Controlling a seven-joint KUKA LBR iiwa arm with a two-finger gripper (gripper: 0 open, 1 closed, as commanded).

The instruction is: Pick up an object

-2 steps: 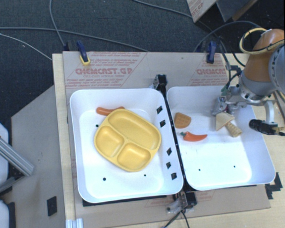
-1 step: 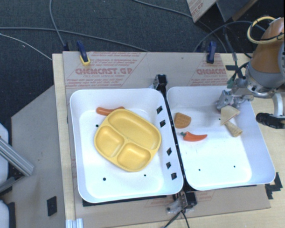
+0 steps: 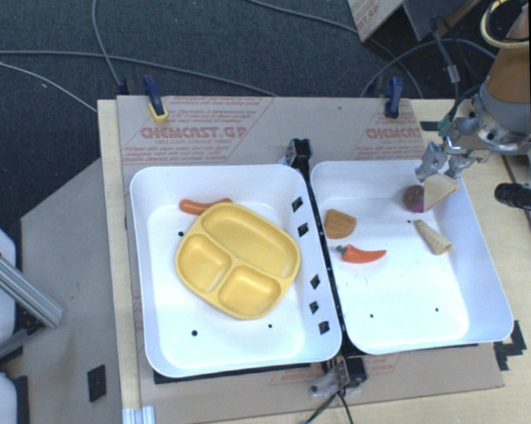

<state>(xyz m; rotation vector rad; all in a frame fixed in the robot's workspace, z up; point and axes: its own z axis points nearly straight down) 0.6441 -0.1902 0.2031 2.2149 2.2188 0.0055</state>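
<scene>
Beneath me sits one cardboard-covered bench [image 3: 202, 131] bearing two shallow white plastic bins. One left bin [image 3: 155, 289] holds one yellow three-compartment plastic tray [image 3: 238, 260], with one orange carrot-like piece [image 3: 196, 205] poking out from under its far edge. One right bin [image 3: 426, 314] holds five small things: one tan wedge [image 3: 440, 192], one brown rounded cookie-like piece [image 3: 340, 222], one red-orange pepper [image 3: 363, 255], one beige cone [image 3: 432, 237] and one dark purple lump [image 3: 413, 198] touching the wedge. My pincer [image 3: 441, 160] hangs over the wedge at the far right corner; its grip I cannot tell.
</scene>
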